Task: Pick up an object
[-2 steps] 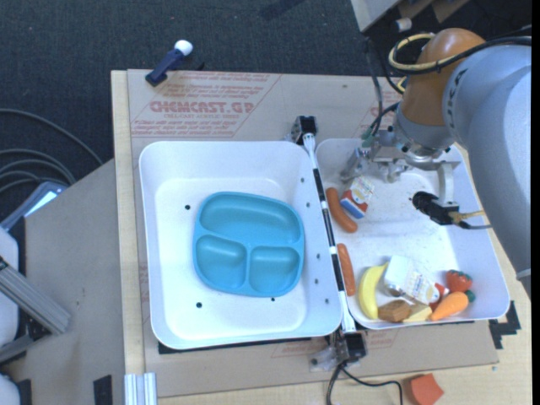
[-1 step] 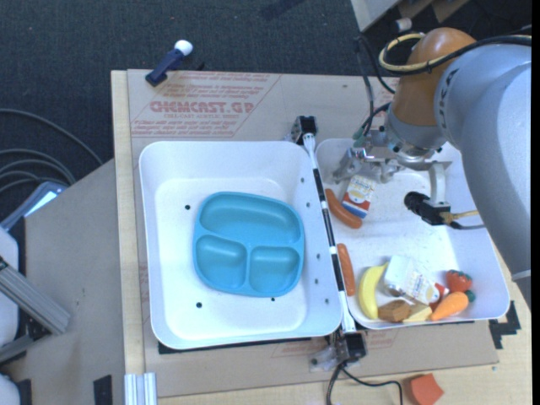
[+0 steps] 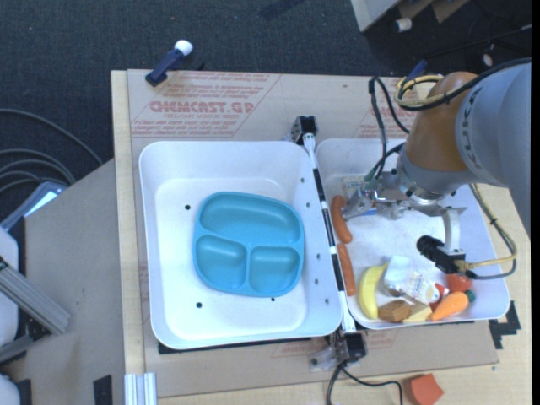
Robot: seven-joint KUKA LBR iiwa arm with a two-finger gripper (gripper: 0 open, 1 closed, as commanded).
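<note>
Over the right shallow white plastic bin (image 3: 489, 226) hangs the grey metal gripper (image 3: 380, 199) — grip state unclear.
Smooth curved yellow banana (image 3: 369, 291) lies near the bin's front-left corner, apart from the tool — beside two slender orange sausages (image 3: 342, 239).

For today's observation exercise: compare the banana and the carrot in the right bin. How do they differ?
The banana is yellow; the carrot is orange. The banana curves and stands roughly up and down in the picture, while the carrot is straight and lies nearly crosswise. The banana is left of the food pile, the carrot at its right end. Both lie in the right bin, at its near edge.
</note>
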